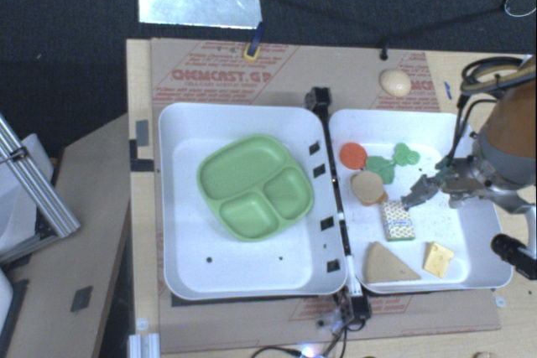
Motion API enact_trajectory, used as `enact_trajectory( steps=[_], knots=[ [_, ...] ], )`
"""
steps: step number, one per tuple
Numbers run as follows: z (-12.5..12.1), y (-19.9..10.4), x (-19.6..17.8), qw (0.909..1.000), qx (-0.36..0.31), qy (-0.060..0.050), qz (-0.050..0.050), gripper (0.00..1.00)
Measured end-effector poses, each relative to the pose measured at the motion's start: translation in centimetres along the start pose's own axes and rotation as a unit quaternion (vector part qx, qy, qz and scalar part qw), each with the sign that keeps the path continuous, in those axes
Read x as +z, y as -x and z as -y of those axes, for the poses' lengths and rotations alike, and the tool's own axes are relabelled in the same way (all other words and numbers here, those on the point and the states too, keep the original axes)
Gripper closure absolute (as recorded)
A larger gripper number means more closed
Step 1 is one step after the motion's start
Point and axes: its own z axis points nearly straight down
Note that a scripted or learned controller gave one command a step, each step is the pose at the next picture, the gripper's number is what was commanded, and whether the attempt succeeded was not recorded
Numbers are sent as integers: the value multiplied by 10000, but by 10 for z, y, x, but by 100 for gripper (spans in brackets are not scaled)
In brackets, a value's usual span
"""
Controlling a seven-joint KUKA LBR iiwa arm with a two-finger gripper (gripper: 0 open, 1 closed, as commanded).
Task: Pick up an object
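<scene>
The end effector is hovering low in the right bin, its dark fingertips pointing left, just above the patterned block and close beside the round tan piece. I cannot tell whether it is open or closed: the tips are small, dark and blurred together, and nothing is showing between them. The arm is reaching in from the right, its body cut off by the frame edge, the wrist bending down and leftward over the bin, with cables looping above it.

In the right bin, a red disc is lying near the top left, with a green leafy piece just beside it, partly tucked behind the tan piece. A tan wedge is sitting at the bottom left and a yellow cheese-like block is lying near it to the right. A dark part at the lower right is hiding a bit of the bin's rim.

In the left bin, a green divided tray is resting tilted askew. On the worktop behind the bins, an egg-shaped object is lying apart.
</scene>
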Motion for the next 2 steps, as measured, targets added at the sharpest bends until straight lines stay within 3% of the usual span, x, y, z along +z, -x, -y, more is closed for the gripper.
enact_trajectory(
  steps=[1, 2],
  knots=[
    [-2, 0, -5, 10000, -13, 56, 9, 0],
    [7, -1, 44, 10000, -2, 38, 5, 0]
  ],
)
